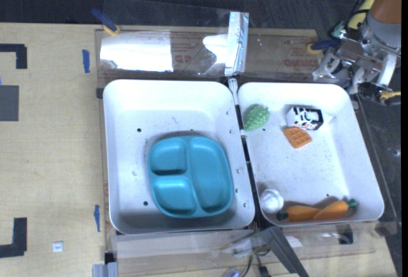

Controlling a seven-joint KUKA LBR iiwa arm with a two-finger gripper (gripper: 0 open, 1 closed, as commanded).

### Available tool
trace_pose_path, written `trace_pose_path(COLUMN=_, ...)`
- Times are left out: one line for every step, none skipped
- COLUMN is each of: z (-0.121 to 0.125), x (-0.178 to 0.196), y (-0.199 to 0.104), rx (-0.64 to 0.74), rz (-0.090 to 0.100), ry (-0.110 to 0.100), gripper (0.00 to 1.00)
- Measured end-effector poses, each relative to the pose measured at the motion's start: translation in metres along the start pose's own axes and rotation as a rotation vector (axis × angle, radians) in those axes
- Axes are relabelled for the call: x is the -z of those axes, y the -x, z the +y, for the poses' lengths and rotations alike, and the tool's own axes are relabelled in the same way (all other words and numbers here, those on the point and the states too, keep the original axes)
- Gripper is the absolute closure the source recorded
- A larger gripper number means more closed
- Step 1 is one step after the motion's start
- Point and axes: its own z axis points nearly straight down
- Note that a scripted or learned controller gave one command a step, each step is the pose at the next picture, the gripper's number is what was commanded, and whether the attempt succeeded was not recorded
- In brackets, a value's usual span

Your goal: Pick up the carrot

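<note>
The carrot is orange with a small green end at its right. It lies flat along the near wall of the right bin, towards the near right corner. My gripper hangs at the far right corner of that bin, over its rim and well away from the carrot. Nothing is visibly held in it.
In the right bin lie a green bumpy ball, a black and white item, an orange waffle-like square and a small white object just left of the carrot. The left bin holds a blue divided plate.
</note>
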Motion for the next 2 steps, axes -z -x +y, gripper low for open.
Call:
trace_pose_path(z=-0.037, x=-0.1, y=-0.044, rx=0.36, rz=0.001, ry=-0.003, gripper=0.0)
trace_pose_path(z=-0.124, x=-0.052, y=-0.001, rx=0.15, rz=0.001, ry=-0.003, gripper=0.0)
